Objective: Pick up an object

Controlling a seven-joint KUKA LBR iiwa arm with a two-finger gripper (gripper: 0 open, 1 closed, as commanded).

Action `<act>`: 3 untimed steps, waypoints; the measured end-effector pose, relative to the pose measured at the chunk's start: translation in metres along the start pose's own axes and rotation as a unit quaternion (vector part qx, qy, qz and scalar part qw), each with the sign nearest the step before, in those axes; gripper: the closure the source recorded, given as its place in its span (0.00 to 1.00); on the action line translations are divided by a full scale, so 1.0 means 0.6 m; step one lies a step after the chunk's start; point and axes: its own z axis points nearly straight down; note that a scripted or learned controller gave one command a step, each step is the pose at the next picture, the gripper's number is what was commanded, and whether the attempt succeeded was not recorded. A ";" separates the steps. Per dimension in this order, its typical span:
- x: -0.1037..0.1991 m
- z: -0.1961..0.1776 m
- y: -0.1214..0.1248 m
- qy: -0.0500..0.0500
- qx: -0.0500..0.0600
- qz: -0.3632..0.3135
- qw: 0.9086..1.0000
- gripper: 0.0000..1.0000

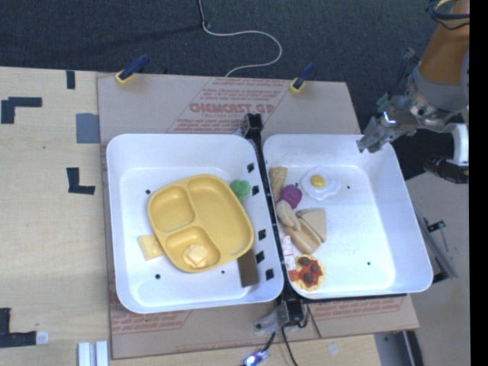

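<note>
The gripper (371,142) hangs over the far right corner of the right bin (381,227), just at its rim, with nothing seen between its fingers; whether they are spread or pressed together I cannot tell, since the tip is small and dark against the floor. The grey arm (435,75) with its orange band comes in from the right edge.

In the right bin the toys crowd along the left wall. A fried egg (321,183) lies near the far side, with a purple piece (290,197) just beside it and a pale cone-like piece (277,178) against the wall. Below them rest tan bread-like slices (303,227), touching each other, and a small pizza slice (308,273) sits at the near left corner.

In the left bin (130,227) a yellow divided plate (200,221) fills the middle, with a pale yellow lump (196,255) in its near compartment. A green piece (241,188) touches the plate's far right rim, a yellow block (149,247) lies at its near left edge, and a brown block (248,269), possibly wooden, sits by the near right corner.
</note>
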 end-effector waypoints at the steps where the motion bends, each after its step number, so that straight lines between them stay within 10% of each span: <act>1: 0.104 0.001 -0.025 0.001 0.003 -0.002 1.000 1.00; 3: 0.280 0.009 -0.108 0.001 0.004 -0.002 1.000 1.00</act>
